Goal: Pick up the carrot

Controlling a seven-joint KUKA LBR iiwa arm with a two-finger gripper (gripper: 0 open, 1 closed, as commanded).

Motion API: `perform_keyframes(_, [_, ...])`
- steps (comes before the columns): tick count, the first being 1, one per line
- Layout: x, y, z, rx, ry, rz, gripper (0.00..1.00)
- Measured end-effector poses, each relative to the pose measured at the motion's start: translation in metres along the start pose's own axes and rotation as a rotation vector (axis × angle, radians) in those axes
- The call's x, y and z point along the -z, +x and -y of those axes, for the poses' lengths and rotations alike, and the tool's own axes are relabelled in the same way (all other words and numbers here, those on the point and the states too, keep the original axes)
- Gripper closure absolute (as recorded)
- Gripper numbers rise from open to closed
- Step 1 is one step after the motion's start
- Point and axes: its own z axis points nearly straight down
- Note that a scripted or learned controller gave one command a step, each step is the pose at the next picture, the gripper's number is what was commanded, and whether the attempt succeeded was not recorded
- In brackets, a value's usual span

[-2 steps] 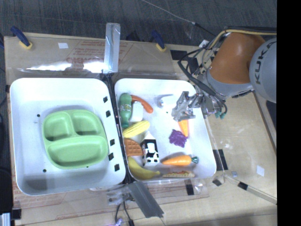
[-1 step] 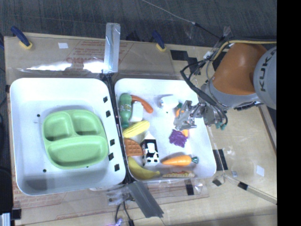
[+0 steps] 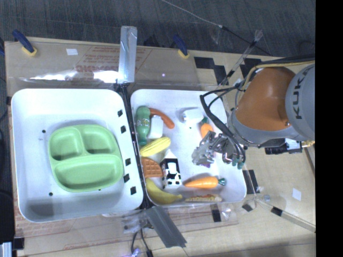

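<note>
In the left bin [image 3: 21,143] on my worktop [image 3: 284,197] I see a green divided plate [image 3: 84,157], and the right bin [image 3: 161,96] holds a green bottle [image 3: 142,121], a corn cob [image 3: 155,146], a waffle [image 3: 151,168], a banana [image 3: 162,195] and a black-and-white cow toy [image 3: 171,173].

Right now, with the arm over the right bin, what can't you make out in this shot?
- Hand: a blurred metallic cluster in the camera view; whether it is open or shut is unclear.
- Small orange piece by the arm: partly covered by black cables, identity unclear.
- Flat reddish item along the right white bin's near wall: too thin to identify.
- Long orange plastic carrot: visible, but contact with the hand can't be judged.
</note>
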Motion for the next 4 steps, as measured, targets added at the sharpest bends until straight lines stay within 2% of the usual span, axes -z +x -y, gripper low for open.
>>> perform_keyframes(1, [0.000,0.000,0.000,0.000,0.000,0.000,0.00])
perform_keyframes(2, [-0.082,-0.027,0.021,-0.130,0.000,0.004,0.00])
perform_keyframes(3, [-0.071,-0.028,0.019,-0.121,0.000,0.006,1.00])
perform_keyframes(4, [-0.071,-0.028,0.018,-0.120,0.000,0.006,0.00])
